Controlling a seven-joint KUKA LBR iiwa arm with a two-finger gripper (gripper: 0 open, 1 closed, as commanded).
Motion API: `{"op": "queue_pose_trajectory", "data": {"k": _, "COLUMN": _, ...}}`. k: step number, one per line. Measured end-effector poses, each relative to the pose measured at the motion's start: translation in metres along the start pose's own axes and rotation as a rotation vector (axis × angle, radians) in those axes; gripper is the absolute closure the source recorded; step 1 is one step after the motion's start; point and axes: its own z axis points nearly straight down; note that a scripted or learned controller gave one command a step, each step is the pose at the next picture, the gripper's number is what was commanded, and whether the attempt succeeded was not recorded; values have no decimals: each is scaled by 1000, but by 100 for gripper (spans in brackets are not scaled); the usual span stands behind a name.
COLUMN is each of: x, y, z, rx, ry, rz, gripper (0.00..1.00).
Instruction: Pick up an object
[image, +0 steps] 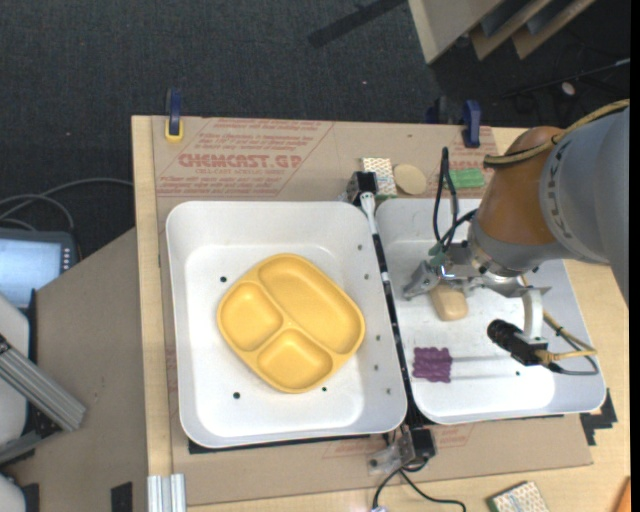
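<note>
While the bench (250, 150) carries both bins, I hang over the right bin (572, 385); the purple piece (432, 363) lies apart toward its near rim; the tan block (452, 305) sits just beneath me, a touch to the near side; whether I am spread or closed, I cannot tell.

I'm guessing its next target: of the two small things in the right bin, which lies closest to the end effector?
The tan block, right at the end effector; the purple piece lies apart, lower in the view.
</note>
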Motion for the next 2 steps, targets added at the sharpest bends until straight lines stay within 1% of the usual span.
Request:
{"op": "queue_pose_trajectory", "data": {"k": 1, "x": -3, "y": -2, "z": -12, "rx": 0, "ry": -2, "rz": 6, "gripper": 100}}
{"op": "queue_pose_trajectory", "data": {"k": 2, "x": 82, "y": -6, "z": -107, "rx": -5, "ry": 3, "rz": -4, "gripper": 100}}
